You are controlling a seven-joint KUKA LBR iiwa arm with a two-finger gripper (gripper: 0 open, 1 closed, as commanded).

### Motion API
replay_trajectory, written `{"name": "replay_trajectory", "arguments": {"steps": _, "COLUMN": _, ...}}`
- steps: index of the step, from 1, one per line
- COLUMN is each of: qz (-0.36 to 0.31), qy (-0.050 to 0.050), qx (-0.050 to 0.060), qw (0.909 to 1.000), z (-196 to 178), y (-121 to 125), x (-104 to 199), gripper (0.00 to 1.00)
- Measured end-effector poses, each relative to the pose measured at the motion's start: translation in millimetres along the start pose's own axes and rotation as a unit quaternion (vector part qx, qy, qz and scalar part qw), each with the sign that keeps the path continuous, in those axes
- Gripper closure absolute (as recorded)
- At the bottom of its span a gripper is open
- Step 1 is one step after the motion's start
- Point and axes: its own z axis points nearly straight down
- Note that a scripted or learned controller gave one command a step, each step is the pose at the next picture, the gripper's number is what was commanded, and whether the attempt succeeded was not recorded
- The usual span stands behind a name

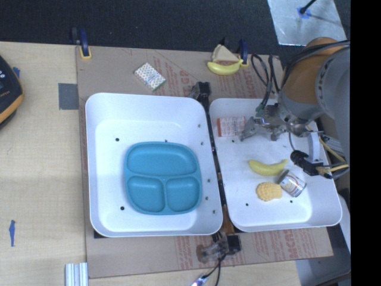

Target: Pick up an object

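The right bin [309, 216] holds a yellow banana [268, 167], a bumpy yellow piece [269, 190], a small silver can [292, 183] lying on its side, and a red-and-white packet [231, 126] in its far left corner. My gripper [260, 133] hangs over the far part of this bin, just right of the packet and above the banana. Its fingers are spread open with nothing between them. In the left bin [101, 159] lies a blue divided plate [162, 177].
Outside the bins, a toy banana with a sandwich piece [225, 63] and a small patterned square [149, 75] lie on the bench behind them. A yellow-black device [7, 91] sits at the left edge. Cables [265, 76] trail from the arm over the right bin's far side.
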Motion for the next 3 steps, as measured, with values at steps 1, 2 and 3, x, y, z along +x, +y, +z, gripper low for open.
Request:
{"name": "replay_trajectory", "arguments": {"steps": 1, "qz": 0.002, "qy": 0.0, "qx": 0.001, "qw": 1.0, "z": 1, "y": -55, "x": 11, "gripper": 0.0}}
{"name": "replay_trajectory", "arguments": {"steps": 2, "qz": 0.001, "qy": -0.001, "qx": 0.001, "qw": 1.0, "z": 1, "y": -79, "x": 9, "gripper": 0.0}}
{"name": "replay_trajectory", "arguments": {"steps": 3, "qz": -0.001, "qy": -0.001, "qx": 0.002, "qw": 1.0, "z": -9, "y": -79, "x": 8, "gripper": 1.0}}
